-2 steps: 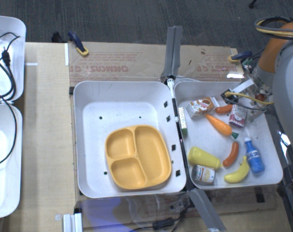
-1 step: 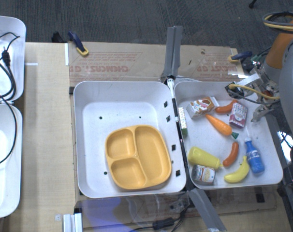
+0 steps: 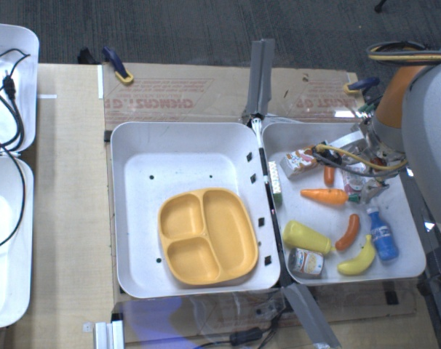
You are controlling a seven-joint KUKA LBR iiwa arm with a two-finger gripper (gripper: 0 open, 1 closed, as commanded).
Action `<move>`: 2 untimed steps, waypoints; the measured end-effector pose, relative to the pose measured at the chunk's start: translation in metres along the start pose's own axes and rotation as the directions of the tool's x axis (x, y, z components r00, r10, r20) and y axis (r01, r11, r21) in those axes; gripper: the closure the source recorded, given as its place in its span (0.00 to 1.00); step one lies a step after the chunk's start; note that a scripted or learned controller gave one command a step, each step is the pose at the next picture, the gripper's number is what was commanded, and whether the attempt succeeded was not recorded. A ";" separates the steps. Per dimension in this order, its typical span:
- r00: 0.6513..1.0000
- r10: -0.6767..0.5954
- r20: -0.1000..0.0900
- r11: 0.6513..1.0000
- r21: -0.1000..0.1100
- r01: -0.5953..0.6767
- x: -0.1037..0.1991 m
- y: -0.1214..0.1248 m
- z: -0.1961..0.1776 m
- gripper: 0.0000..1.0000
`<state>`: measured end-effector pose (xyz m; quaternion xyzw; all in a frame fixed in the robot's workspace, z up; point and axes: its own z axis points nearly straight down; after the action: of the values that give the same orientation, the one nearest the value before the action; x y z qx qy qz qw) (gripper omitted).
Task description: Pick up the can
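Observation:
The can lies on its side at the front edge of the right bin; it is short and silver with a printed label. It rests just below a yellow bottle and left of a banana. My gripper hangs low over the back right part of that bin, wrapped in cables, above the right end of a carrot. It is well behind and to the right of the can, with nothing seen in it.
The right bin also holds a small carton, a red sausage, a blue bottle and a small orange piece. A yellow divided plate sits in the left bin. A grey divider stands between the bins.

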<state>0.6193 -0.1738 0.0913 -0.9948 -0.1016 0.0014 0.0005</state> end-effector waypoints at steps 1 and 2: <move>1.000 0.000 0.002 1.000 0.002 0.000 -0.001 0.000 -0.009 1.00; 0.999 -0.042 0.001 0.999 0.029 0.042 0.021 0.036 0.001 1.00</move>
<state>0.6470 -0.2048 0.0905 -0.9924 -0.1224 0.0037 0.0148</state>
